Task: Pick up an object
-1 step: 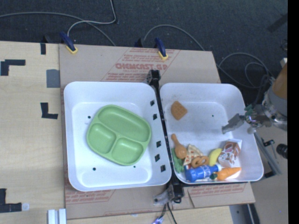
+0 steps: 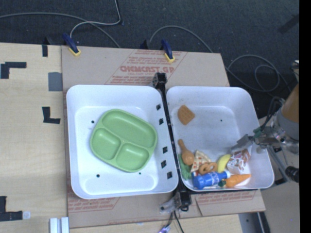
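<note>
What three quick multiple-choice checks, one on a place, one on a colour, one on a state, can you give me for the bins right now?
1. Where does the divided plate lie?
A. In the left bin
B. In the right bin
C. On the cardboard behind the bins

2. What colour is the bottle lying at the near edge of the right bin?
A. Red
B. Blue
C. White

3. How does the cracker sit in the right bin?
A. Buried in the pile
B. Alone near the far left corner, apart from the pile
C. Resting on the plate

Answers: 1 A, the green plate fills the middle of the left bin. 2 B, its body is blue, beside the carrot. 3 B, bare white floor separates it from the toys heaped at the near edge. The gripper hangs over the right bin's right side.
</note>
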